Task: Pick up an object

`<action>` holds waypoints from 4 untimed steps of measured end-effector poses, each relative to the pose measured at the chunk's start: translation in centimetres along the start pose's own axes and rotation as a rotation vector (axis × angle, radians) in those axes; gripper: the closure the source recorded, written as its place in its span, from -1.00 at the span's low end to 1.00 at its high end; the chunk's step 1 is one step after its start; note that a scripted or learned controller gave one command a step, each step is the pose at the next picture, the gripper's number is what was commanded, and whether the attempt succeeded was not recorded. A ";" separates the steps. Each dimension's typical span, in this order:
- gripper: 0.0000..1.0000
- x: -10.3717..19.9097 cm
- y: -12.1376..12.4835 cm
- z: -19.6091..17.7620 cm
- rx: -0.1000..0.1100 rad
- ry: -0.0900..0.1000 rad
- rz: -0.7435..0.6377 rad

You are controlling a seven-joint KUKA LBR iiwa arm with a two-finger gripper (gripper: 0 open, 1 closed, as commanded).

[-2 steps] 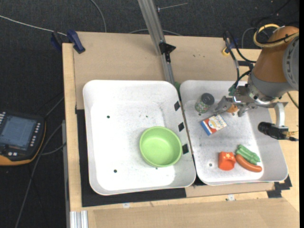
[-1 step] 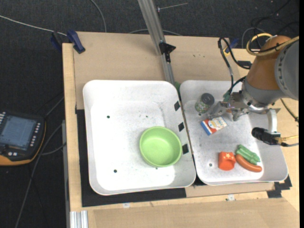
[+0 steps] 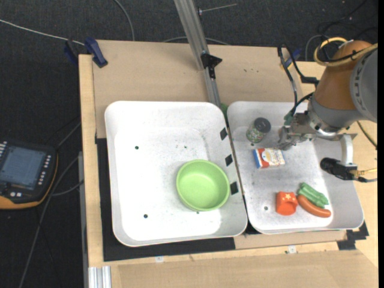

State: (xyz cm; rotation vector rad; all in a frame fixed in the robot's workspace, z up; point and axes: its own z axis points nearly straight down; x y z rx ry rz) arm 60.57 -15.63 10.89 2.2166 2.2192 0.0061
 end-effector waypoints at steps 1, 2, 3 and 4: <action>1.00 0.4 1.1 -5.7 0.001 0.000 0.000; 1.00 0.3 1.2 -11.0 0.001 0.000 0.001; 1.00 5.3 0.4 -12.3 0.004 0.002 -0.003; 1.00 10.5 0.0 -13.4 0.005 0.002 -0.004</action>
